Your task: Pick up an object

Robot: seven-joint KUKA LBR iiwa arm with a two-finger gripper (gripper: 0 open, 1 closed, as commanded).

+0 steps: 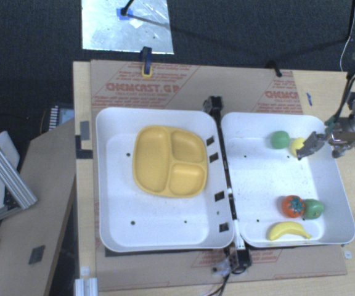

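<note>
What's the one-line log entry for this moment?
arm: over right bin | gripper: beside yellow piece, nothing seen held | green ball: next to it | banana: near front edge

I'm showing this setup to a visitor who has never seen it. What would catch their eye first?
Probably the yellow divided tray, lying alone in the left bin. Next, the bright toy food in the right bin: a banana near the front edge, a tomato just behind it, and a green ball at the back, close to the gripper.
</note>
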